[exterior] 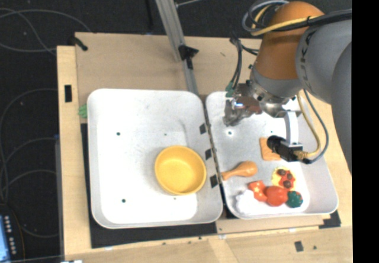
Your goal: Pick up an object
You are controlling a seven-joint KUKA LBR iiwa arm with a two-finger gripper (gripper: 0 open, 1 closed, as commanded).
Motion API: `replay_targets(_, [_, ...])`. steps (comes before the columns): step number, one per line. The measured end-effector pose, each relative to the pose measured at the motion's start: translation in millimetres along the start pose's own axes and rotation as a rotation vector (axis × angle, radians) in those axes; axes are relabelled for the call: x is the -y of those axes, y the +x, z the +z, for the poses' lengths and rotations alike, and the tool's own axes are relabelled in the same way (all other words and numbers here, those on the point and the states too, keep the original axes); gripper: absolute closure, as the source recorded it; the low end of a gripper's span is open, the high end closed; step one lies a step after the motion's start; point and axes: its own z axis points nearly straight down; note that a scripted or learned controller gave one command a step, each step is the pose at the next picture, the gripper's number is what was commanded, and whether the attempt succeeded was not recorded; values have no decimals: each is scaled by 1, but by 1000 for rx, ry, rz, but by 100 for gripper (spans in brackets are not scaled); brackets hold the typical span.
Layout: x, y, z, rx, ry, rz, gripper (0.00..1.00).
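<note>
The objects I might pick lie in the right bin [237, 146]: a tan drumstick-shaped piece [239, 169] by its left wall, an orange flat piece [267, 149] further right, and in the near corner a red and orange cluster [270, 193], a green lump [294, 199] and a yellow piece with dark dots [283, 177], all close together; my gripper [235, 112] hangs over the far left part of that bin, apparently touching none of them; I cannot tell how its tips stand; 1 yellow bowl [179, 169] sits in the left bin [127, 119]; both bins rest on the table [68, 137].
</note>
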Motion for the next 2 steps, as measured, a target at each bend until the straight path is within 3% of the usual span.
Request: replay_targets(2, [-16,103,10,-1,0,-4,100])
